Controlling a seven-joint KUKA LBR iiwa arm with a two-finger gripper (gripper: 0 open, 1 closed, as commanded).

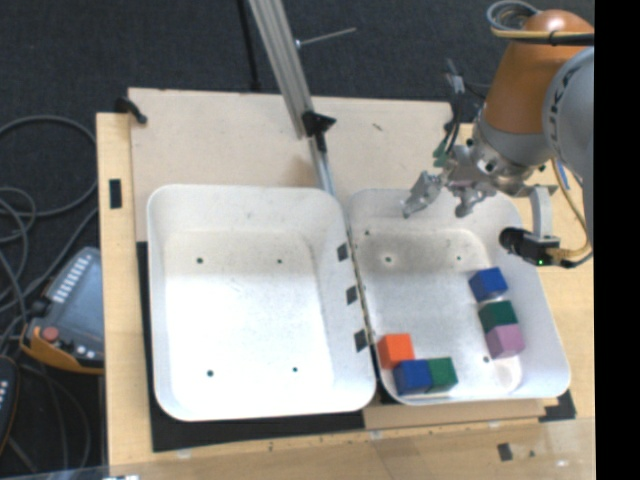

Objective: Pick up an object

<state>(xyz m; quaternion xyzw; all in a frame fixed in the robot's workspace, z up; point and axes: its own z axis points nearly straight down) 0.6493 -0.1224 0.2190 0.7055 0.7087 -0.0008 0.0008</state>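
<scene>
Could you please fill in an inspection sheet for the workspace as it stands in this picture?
Surface: tan bench bearing left bin and right bin.
Job's things: in the right bin, orange block, two blue blocks, two green blocks, purple block.
Clutter: nothing seen.
Grippers: gripper above the right bin's far edge, open, holding nothing.
Cables: black cables left of the bench.
Surroundings: handheld controller, metal rail.

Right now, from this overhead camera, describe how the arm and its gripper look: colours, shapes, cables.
The KUKA arm has a rounded grey shell with a broad orange band above the wrist. Below it sits a grey metal wrist block carrying the two-finger gripper, with slim pale-grey fingers. Thin dark cables run along the wrist, and a small black module with a green light hangs beside it.
</scene>
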